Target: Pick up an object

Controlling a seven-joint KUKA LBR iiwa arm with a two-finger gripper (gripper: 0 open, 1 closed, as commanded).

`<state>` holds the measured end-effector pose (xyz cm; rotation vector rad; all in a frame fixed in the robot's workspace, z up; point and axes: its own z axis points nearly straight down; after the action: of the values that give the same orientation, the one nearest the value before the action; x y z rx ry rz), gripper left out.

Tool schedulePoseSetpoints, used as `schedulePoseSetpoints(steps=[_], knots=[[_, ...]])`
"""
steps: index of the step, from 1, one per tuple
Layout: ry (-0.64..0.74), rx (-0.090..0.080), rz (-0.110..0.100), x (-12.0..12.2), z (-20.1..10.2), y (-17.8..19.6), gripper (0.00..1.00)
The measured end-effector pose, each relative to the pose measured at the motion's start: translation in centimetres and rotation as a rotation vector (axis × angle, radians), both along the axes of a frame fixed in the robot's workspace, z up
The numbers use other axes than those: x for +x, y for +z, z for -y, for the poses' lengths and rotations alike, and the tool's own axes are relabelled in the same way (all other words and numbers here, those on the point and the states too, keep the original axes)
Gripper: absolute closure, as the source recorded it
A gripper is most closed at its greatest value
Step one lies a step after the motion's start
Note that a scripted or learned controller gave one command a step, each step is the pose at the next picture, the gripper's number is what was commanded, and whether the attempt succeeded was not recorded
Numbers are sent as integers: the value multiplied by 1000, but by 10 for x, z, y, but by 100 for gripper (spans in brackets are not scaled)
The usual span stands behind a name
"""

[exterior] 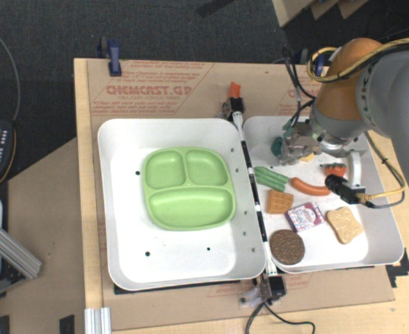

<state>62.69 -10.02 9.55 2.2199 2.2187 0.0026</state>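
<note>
Two white bins side by side on the table (86, 186). Left bin (121, 207) takes up centre frame; right bin (378, 249) sits at right, the two rims touching along a line running from upper centre down to lower centre.

Left bin: a green plate (188, 188) with three compartments, lying flat just above the bin's middle. Bare white floor all round it, widest toward the lower edge.

Right bin: crowded in its middle and lower part.
- green pod (271, 178) against the left rim, slanting.
- sausage (309, 186) just right of the pod, near bin centre.
- waffle (279, 202) below the pod, close to the left rim.
- pink packet (305, 217) right of the waffle.
- bread slice (344, 225) right of the packet, toward the right rim.
- brown disc (287, 247) at the lower left corner, near the rim.
- red piece (334, 169), partly under the arm.

Arm (371, 82) comes in from upper right. Gripper (296, 147) is low over the bin's upper part, above the pod and sausage. A teal thing (278, 145) sits at its left side; touching or not, cannot tell. Fingers: spread or pressed together, cannot tell; they are too small and cluttered.

Upper left strip of the right bin is bare.
</note>
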Motion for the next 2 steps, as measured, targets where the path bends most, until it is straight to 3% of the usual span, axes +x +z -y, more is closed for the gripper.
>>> schedulePoseSetpoints(steps=[1, 2], knots=[[0, 0, -1, 0, 0, -1, 0], [3, 0, 1, 41, -5, -11, 0]])
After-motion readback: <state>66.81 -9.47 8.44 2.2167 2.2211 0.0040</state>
